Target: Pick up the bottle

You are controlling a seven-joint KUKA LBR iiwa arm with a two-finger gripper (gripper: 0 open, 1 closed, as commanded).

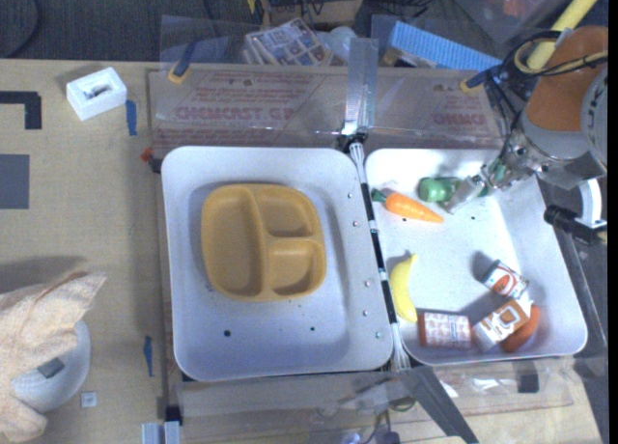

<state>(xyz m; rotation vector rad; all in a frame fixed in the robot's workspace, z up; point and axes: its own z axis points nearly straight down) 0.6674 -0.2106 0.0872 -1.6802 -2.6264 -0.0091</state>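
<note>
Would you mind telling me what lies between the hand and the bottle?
In the camera view, bare white bin floor separates the hand from the bottle.

The bottle (pixel 504 281) is a small one with a white body, a red-orange label band around it and a paler cap end. It lies on its side, not upright, on the floor of the right bin (pixel 541 230), its long axis running at a slant from upper left to lower right. It sits in the lower right part of that bin, closer to the bin's right wall than to the divider between the 2 bins, and a little above the near edge. Nothing grips it; it rests free on the white floor.
</note>
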